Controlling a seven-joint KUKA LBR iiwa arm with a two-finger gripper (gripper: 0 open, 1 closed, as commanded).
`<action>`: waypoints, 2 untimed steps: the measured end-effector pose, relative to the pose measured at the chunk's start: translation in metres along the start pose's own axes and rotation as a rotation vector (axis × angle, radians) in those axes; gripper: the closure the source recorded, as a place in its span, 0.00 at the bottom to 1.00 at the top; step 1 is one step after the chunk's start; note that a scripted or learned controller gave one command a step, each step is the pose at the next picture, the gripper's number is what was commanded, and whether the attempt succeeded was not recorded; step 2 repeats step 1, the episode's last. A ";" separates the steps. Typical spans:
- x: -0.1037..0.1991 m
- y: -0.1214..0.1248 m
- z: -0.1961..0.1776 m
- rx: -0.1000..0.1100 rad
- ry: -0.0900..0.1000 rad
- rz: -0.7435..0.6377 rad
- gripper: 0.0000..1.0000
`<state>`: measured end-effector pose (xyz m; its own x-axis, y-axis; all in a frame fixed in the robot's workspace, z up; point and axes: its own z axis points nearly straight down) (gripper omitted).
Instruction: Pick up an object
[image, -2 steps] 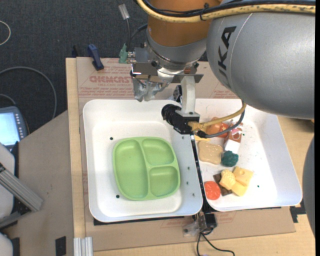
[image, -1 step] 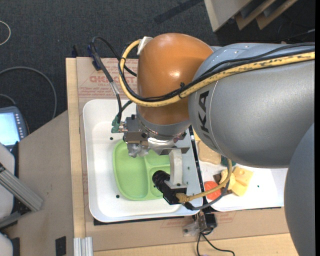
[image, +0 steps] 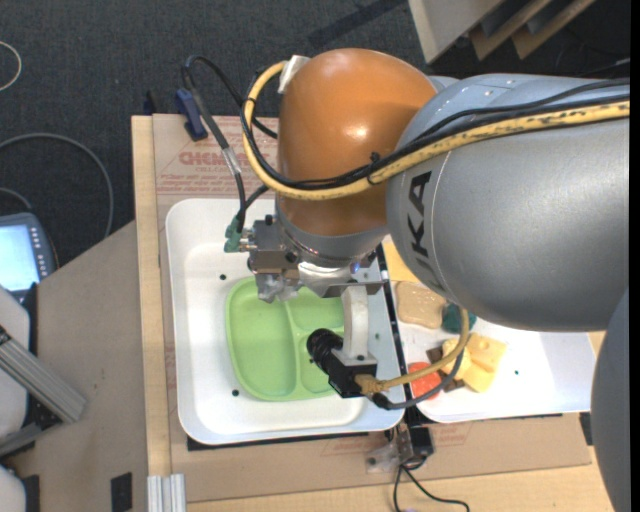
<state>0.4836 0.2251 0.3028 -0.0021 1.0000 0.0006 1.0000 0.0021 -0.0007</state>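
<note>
far left: pale brown bench (image: 155, 400), bearing the left bin (image: 195, 330), white and shallow. inside that bin, a green tray (image: 260, 350) with two compartments, flat on the bin floor, nothing seen in either compartment. over the tray's upper edge, the gripper (image: 272, 288), low and close to the green rim; touching or just above, cannot tell. claw open or closed: cannot tell either, with the wrist blocking most of the view from above. nothing seen held.

above and to the right, the orange band (image: 340, 120), then the grey arm (image: 520, 230), reaching in across the right bin (image: 560, 390) and hiding much of it. in the uncovered part of that bin, near its left wall: a tan block (image: 418, 305), a small teal piece (image: 456, 320) just beside it, an orange piece (image: 425, 373) lower down, and a yellow piece (image: 487, 362) at the right of the group. all close together, none under the gripper.

progress, as a judgement: no pick done. every object resting in a bin, nothing lifted. likely target the green tray, being the one thing under the gripper. seemingly at the approach or descent stage. left to do: settle on the rim, close on it, lift clear of the bin. thin rim and wide flat body, so probably an awkward, slip-prone grab.
</note>
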 end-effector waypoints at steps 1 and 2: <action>0.001 0.000 -0.010 -0.001 0.000 -0.001 1.00; 0.001 0.000 -0.010 -0.001 0.000 -0.001 1.00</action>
